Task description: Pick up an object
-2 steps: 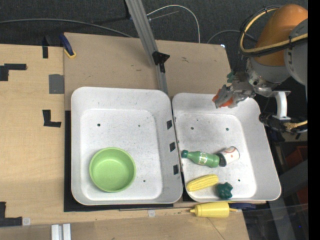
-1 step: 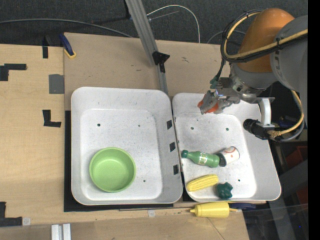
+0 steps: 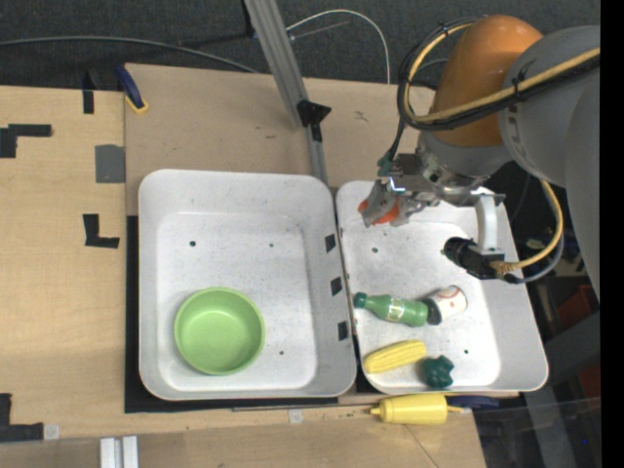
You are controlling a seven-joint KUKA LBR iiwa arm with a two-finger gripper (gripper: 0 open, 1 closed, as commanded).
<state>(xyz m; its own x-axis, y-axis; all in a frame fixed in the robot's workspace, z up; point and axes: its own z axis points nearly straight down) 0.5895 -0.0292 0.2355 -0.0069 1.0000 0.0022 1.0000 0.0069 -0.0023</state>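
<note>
My gripper [image 3: 382, 206] hangs over the far left corner of the right bin [image 3: 507, 359]. A small orange-red object [image 3: 381, 214] sits between its fingertips, and the fingers are shut on it. Nearer the front of that bin lie a green bottle [image 3: 395, 308] on its side, a small white and red piece [image 3: 450, 302], a yellow corn cob [image 3: 394, 356] and a dark green lump [image 3: 437, 370].
A green bowl [image 3: 219, 331] sits in the front left of the left bin [image 3: 234, 198]. A yellow object [image 3: 414, 409] lies on the bench just outside the right bin's front rim. A grey pole [image 3: 283, 57] slants down to the bins' far edge.
</note>
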